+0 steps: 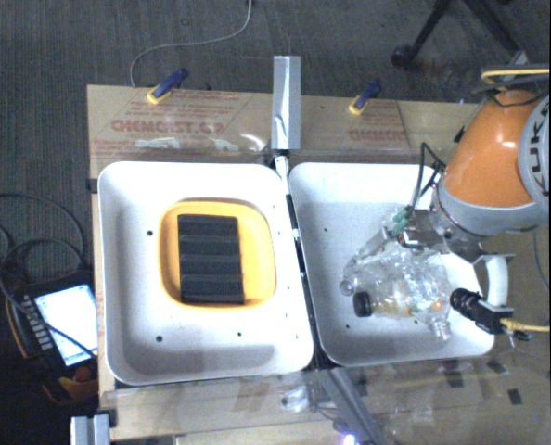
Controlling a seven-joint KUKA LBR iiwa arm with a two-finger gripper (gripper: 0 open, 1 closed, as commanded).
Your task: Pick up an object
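Note:
A crumpled clear plastic bottle (401,281) with a black cap (361,304) lies on its side in the right bin (331,211), cap toward the bin's left. My gripper (407,234) hangs low over the bottle's upper right part, right against the clear plastic, below the orange-banded wrist (489,160). The wrist hides most of the gripper. In the left bin (127,202) lies a yellow dish (172,248) with a black ribbed block (209,258) in it, far from the gripper.
A metal divider post (286,100) stands at the back between the two bins. Two blue clamps (167,84) (366,94) hold the brown board behind them. The near left floor of the right bin is bare white.

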